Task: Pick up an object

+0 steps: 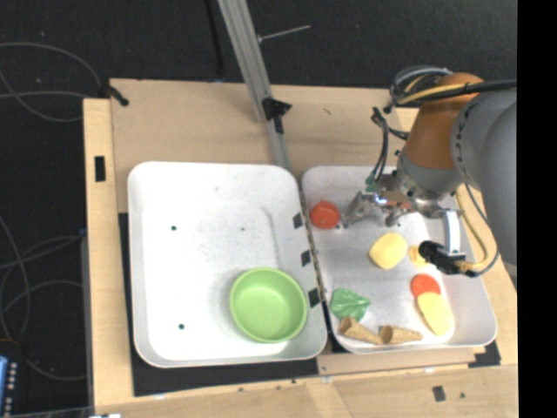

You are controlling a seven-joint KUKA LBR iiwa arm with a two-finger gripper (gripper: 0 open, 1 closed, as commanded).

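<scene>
Here, green bowl (268, 304) in left bin (174, 198), hand (383, 209) over right bin (474, 320), grip unclear.

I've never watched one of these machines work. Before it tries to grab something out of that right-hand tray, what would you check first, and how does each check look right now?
1. Things to pick are in the right tray: ok. A red ball, a yellow lump, a green leafy piece and two cones lie there.
2. Gripper is over that tray: ok, it sits between the red ball and the yellow lump.
3. Nothing is already held: cannot tell, the fingers are too small to read.
4. Chosen item stands apart from its neighbours: ok for the red ball, which lies alone; not ok for the cones, which lie close together.
5. Left tray: ok, a green bowl sits near its front right.
</scene>
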